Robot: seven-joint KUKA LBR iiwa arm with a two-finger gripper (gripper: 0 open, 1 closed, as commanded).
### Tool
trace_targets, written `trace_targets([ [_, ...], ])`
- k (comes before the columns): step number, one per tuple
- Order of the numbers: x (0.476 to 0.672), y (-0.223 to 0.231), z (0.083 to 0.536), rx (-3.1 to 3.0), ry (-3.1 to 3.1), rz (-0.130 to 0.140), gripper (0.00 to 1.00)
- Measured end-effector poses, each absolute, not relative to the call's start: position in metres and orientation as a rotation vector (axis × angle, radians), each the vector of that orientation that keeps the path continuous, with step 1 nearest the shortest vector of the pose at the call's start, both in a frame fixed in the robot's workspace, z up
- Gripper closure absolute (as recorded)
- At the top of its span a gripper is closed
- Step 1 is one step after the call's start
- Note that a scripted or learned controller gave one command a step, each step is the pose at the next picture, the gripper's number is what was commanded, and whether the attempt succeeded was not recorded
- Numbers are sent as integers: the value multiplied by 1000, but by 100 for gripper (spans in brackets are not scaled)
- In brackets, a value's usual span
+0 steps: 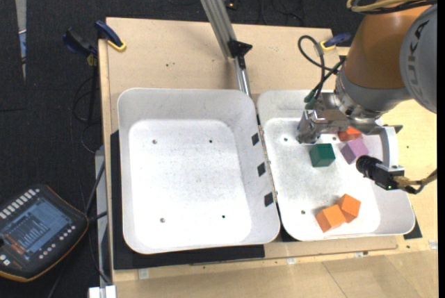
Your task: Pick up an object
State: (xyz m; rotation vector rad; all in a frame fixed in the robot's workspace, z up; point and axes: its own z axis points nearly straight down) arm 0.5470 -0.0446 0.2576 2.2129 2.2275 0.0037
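Arm (389,46) reaches in from the right, over the right bin (292,220). Gripper (311,128) hangs low at the bin's upper middle, just above a green block (322,154); whether it touches the block is not clear, and from this angle I cannot tell if it is apart or together. Nothing is seen held. Purple block (354,149) lies just right of the green one, with a small orange piece (350,131) partly hidden under the wrist. Two orange blocks (338,212) sit touching each other near the bin's front. Left bin (139,109) stands beside the right one. Pendant (31,230) lies on the floor at lower left.
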Motion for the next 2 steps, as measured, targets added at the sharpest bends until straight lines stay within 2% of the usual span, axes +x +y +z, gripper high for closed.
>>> trace_targets([
  [2, 591, 43, 260, 2213, 2228, 5, 100],
])
